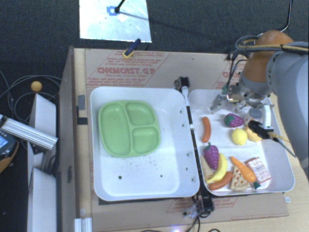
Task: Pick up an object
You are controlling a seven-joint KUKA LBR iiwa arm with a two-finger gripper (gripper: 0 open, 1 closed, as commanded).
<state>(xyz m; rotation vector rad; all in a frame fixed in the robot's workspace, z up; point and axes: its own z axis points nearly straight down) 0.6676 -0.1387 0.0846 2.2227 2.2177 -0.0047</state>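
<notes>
Camera view, two white bins [140, 190], one green tray [129, 127], two sausages [206, 129], one banana [220, 167], hand [227, 100] state unclear.

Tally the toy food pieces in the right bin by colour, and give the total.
Orange or red: 3, sausage, carrot, sausage
Yellow: 2, lemon, banana
Purple: 2, grapes, purple piece
Tan: 1, cracker
White and red: 1, packet
Total: 9

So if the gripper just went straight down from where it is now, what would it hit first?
Most likely bare floor of the right bin near its far edge. The gripper hangs above that spot, with the purple toy just nearer the camera and the sausage off to one side. Depth is hard to judge from this slant.
</notes>
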